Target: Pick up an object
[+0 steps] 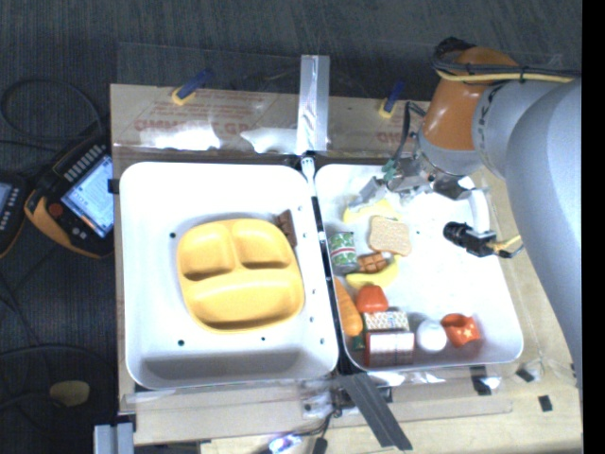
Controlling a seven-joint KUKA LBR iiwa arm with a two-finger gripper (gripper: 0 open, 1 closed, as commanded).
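The grey arm with its orange band reaches in from the right and holds its pincer [395, 180] low over the far left corner of the right-hand shallow white bin [492, 296], a posture that reads as a descent toward something to grasp. Whether the pincer is open or closed cannot be told from this slanted view, and nothing is visibly gripped. The candidates for picking crowd the left side of that bin: a tan slice of toy bread [389, 235] just near of the pincer, a small green-labelled can [341, 251] against the dividing wall, a yellow banana-like piece [371, 274], a red tomato-shaped toy [371, 298], an orange carrot [349, 315], a white egg-like ball [431, 337] and a red pepper-shaped toy [460, 328] along the near edge. The left bin [142, 282] carries a yellow compartment tray [241, 270], lying flat in its middle. Judging by position, the bread or whatever sits under the pincer seems the likeliest target.
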